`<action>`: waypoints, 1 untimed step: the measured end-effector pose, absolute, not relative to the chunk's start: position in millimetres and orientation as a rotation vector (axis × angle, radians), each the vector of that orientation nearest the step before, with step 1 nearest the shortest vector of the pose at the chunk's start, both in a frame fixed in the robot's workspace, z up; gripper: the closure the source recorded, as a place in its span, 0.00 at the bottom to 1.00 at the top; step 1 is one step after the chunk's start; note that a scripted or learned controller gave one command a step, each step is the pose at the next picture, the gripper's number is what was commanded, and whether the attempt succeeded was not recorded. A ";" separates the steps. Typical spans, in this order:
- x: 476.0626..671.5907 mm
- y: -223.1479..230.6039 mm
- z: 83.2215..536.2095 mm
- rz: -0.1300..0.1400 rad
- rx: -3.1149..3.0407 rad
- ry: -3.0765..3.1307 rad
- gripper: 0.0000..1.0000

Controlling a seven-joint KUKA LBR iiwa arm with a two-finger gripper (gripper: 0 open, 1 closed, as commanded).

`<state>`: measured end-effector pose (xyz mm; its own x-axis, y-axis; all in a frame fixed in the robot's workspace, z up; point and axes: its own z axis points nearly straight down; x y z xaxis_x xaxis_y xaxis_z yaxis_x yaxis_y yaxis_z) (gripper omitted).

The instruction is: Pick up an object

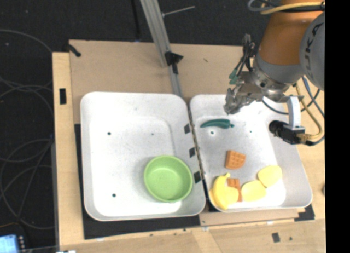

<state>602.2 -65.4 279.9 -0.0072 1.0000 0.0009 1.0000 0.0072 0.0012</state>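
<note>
Where seen from above at a slant: tan worktop (120, 65) on a dark floor (33, 5), with loose black cables (22, 153) trailing far to the left of the gripper (236, 104). Bears two shallow white bins side by side, inner rims touching: right bin (292, 159) directly under the gripper, left bin (98, 137) off to its left. Behind and to the left of the gripper, a slanted metal pole (156, 22) running down to the seam between the bins. Grey arm (284, 33) with its orange band reaching in from the right, wrist tilted, gripper pointing down over the far left part of the right bin. Impossible to tell whether open or closed; nothing seen held in it. Just below and slightly left of the gripper, near but apart from it, a slim teal piece (216, 124) lying flat on the bin floor, long side across the view. Farther toward the near rim, well apart from the gripper: an orange waffle-like square (235, 160), then a cluster at the near edge made of a yellow lump (221, 191), a small orange bit (234, 183) touching it, and two flat yellow pieces (252, 191) and (269, 176) side by side. Far down and left of the gripper, in the near right corner of the left bin, an upright green bowl (168, 178).
</note>
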 end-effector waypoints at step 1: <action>607.7 -15.7 282.4 0.003 2.213 2.229 1.00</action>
